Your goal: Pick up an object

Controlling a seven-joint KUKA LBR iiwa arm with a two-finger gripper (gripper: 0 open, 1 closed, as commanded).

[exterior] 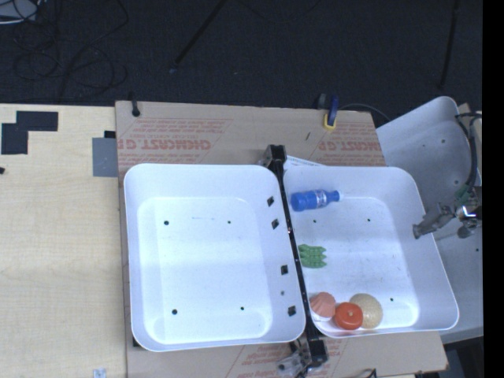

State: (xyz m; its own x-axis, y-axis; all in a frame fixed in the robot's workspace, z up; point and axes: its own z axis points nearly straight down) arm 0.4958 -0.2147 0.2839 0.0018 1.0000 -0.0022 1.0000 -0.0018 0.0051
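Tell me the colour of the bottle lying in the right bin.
Blue: the bottle has a blue body and cap, lying on its side near the right bin's far edge, in the camera view.

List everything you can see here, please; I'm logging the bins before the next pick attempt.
bottle: 1, blue, right bin, top left
green item: 1, green, right bin, by the left wall
pink item: 1, pinkish, right bin, bottom left corner
red item: 1, red-orange, between the pink and tan items
tan item: 1, tan, right of the red item
left bin: 1, white
right bin: 1, white
clamp: 1, blue and yellow, board's far edge
gripper: 1, grey, over the right bin's right rim
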